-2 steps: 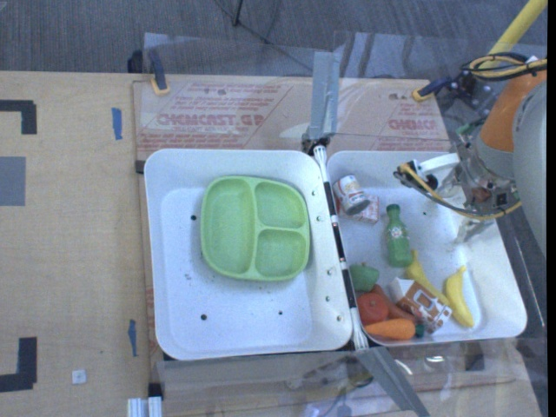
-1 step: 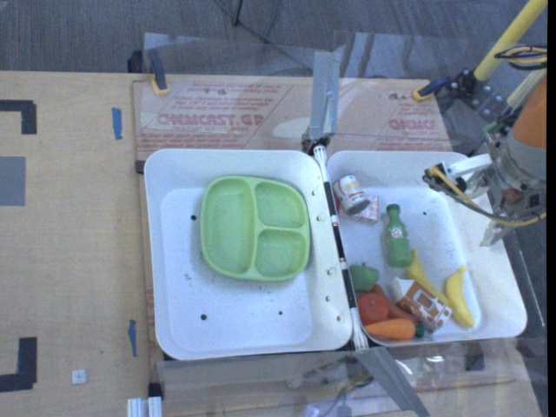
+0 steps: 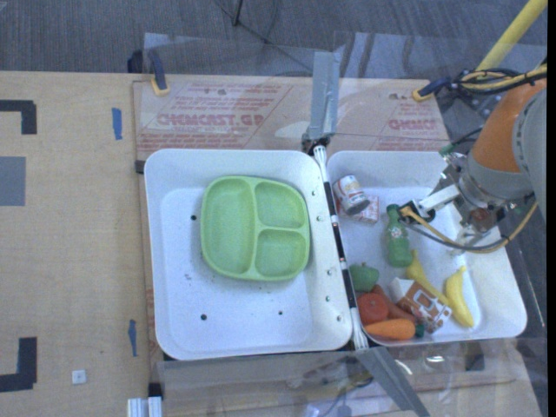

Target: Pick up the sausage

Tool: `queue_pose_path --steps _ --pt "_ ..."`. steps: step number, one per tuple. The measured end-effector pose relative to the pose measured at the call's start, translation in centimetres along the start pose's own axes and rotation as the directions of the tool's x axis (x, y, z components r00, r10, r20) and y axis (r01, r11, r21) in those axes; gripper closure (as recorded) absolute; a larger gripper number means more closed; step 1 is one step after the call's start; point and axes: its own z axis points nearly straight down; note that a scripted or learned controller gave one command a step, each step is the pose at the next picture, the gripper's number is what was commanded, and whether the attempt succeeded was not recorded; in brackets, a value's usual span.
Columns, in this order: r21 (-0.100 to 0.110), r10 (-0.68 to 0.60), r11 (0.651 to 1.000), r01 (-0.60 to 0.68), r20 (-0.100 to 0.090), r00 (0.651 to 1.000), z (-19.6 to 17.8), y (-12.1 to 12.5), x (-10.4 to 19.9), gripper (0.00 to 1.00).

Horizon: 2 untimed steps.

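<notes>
The arm reaches in from the right over the right bin [image 3: 512, 315]. Its gripper [image 3: 473, 222] hangs below the orange band, above the bin's upper right part and to the right of a green bottle [image 3: 398, 240]. Cables loop around the wrist. A pile of toy food lies at the bin's front. In it, a dark red-brown piece [image 3: 409, 312] between the tomato [image 3: 375, 306] and a printed packet [image 3: 428, 306] may be the sausage, but I cannot tell for sure. The gripper is well behind and to the right of that pile.
The right bin also holds a small can [image 3: 351, 193], a green pepper [image 3: 365, 276], a carrot [image 3: 391, 328] and two bananas [image 3: 460, 295]. In the left bin [image 3: 174, 320] lies a green divided plate [image 3: 255, 228]. A raised ridge [image 3: 334, 250] divides the bins.
</notes>
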Motion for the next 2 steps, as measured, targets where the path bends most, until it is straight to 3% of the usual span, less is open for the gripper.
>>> queue_pose_path --steps 1,2 --pt "0.004 0.110 0.994 -0.110 0.005 0.994 -0.5 -1.8 -1.8 0.00" --pt "-0.001 0.255 0.967 -0.255 0.002 0.967 0.1 3.0 2.2 0.00"
